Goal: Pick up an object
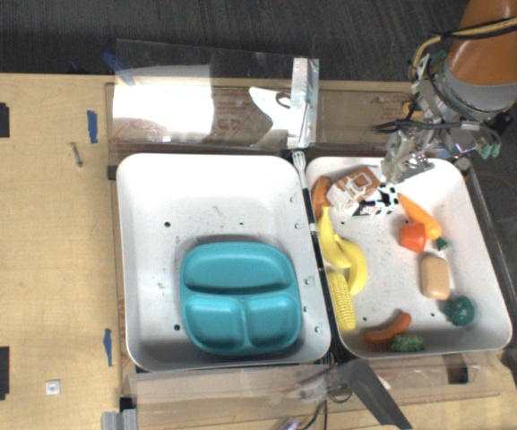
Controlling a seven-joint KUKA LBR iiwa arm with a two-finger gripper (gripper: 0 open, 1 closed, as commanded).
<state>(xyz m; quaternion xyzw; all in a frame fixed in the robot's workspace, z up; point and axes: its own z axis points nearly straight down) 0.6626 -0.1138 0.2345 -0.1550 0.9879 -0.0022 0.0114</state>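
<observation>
Far to the left of the gripper, the left shallow white bin (142, 195) holds a teal plastic three-compartment tray (238, 296). Nearer, down and left of the fingers, a yellow toy banana (342, 251) runs lengthwise along the left wall of the right white bin (486, 267), with a yellow corn cob (341, 301) continuing that line below it. Just left of and below the gripper lies a small brown-and-white packet (357, 186) beside a black-and-white spotted piece (376, 202), perhaps a toy cow. The two-finger gripper (403, 164) hangs over the bin's upper edge, holding nothing; whether its fingers are parted cannot be told. Below and right, an orange toy carrot (417, 210) points diagonally.
</observation>
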